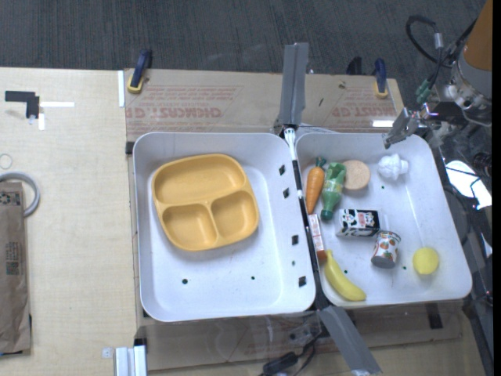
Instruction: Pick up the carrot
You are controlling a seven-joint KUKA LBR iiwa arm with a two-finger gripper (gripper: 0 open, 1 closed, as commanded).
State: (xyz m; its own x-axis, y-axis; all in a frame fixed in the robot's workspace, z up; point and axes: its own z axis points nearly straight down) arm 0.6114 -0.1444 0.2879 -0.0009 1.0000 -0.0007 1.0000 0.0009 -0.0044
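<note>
Nearest, the banana (343, 280) lies untouched; at eleven o'clock my carrot (314, 187) waits ungrasped, my hand (403, 128) far at two o'clock, its grip unreadable.

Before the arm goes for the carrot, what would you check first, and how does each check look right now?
1. Carrot in plain sight, in the right bin: ok.
2. Room around the carrot: not ok; the green bottle lies right against it and the bin's left wall is close.
3. Nothing lying on top of the carrot: ok.
4. Gripper over the carrot: not ok; it sits near the bin's far right corner, away from it.
5. Gripper free of any load: cannot tell.
6. Path across to the carrot: ok; only low items lie between.
</note>
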